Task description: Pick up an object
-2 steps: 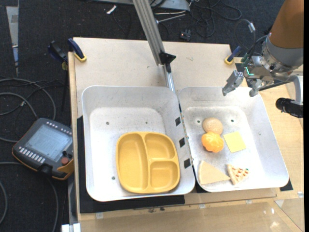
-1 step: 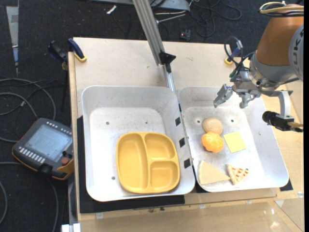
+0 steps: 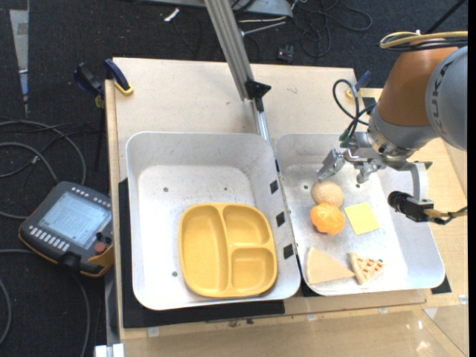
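The arm (image 3: 420,88) is cut off by the right edge of the view, so only the orange band and the grey wrist are seen. The gripper (image 3: 348,168) hangs over the far part of the right bin (image 3: 416,262), with its two fingers spread wide and nothing between them. The left fingertip (image 3: 328,167) stands just beyond the beige roll (image 3: 327,193); whether it touches the roll cannot be made out.

In the right bin five items are noted. The beige roll lies towards the far left, with the orange fruit (image 3: 327,219) touching it on the near side. A yellow square block (image 3: 361,218) lies just right of the fruit. At the near edge a tan wedge (image 3: 325,266) and a pizza slice (image 3: 367,267) lie side by side, close to the rim. The right half of this bin is bare white floor, giving open room.

The left bin (image 3: 149,199) holds a yellow divided tray (image 3: 227,250) in its near right part, its three compartments bare. The far and left parts of that bin floor are open.

A metal pole (image 3: 232,39) slants across the far side of the bench and ends at the ridge where the two bins meet. A handheld pendant (image 3: 68,227) lies on the floor at left.
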